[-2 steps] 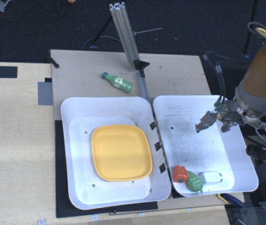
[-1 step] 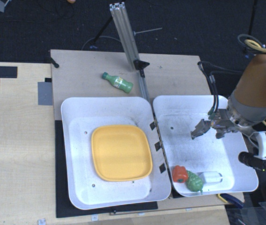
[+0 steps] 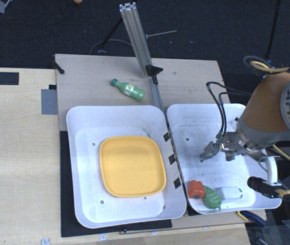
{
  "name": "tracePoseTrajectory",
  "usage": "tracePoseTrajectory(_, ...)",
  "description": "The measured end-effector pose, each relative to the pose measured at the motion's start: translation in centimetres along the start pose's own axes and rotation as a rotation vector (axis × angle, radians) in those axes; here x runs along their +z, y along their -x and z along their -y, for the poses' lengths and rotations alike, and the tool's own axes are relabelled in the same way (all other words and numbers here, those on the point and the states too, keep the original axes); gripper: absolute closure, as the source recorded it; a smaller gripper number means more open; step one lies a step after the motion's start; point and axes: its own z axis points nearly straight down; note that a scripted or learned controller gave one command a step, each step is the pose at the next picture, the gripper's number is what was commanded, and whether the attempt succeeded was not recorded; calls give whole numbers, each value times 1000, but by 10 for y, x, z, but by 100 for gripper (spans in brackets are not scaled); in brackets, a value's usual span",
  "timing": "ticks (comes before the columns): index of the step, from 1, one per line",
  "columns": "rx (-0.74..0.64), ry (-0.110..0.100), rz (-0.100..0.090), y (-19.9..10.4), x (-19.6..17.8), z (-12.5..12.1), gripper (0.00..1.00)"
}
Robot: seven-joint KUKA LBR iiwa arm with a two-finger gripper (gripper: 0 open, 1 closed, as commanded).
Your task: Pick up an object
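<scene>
1. Nearest you, the red-and-green toy (image 3: pixel 204 194) lies in the right bin's (image 3: pixel 196 121) front-left corner.
2. Your gripper (image 3: pixel 210 152) hovers mid-bin, jaws apparently spread, holding nothing.
3. Nothing is picked yet; descent, grasp and lift remain.

The bench (image 3: pixel 186 75) bears two white bins (image 3: pixel 78 137) and a green bottle (image 3: pixel 128 90).

One fixed camera above the bench (image 3: pixel 186 70), slanting down; both bins (image 3: pixel 83 137) in frame.
</scene>
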Motion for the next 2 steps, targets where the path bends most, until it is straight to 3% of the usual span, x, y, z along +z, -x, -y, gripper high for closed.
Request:
tracePoseTrajectory(1, 0, 1, 0, 2, 43, 1, 0)
tracePoseTrajectory(2, 3, 5, 1, 3, 31, 1, 100)
